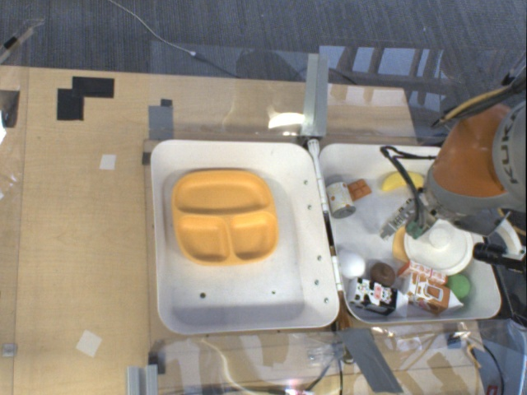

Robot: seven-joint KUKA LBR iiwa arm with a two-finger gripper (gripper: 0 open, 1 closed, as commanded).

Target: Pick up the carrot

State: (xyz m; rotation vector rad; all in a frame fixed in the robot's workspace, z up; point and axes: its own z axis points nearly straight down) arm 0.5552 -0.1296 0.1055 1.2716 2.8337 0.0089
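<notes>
The grey, orange-banded arm (473, 159) hung low over the right shallow white bin (366, 220). Its gripper (409, 220) was there, blurred. I couldn't tell its state, and no carrot was distinguishable.

A robotics lab, not a home. A pale wooden desk (74, 245) carries two shallow white bins (239, 311) held by metal brackets (314, 97), with black tape marks (82, 95) at the upper left. A loose cable (123, 11) crosses grey carpet (247, 6) along the top. A grey and orange robot arm (469, 159) enters at right.
</notes>
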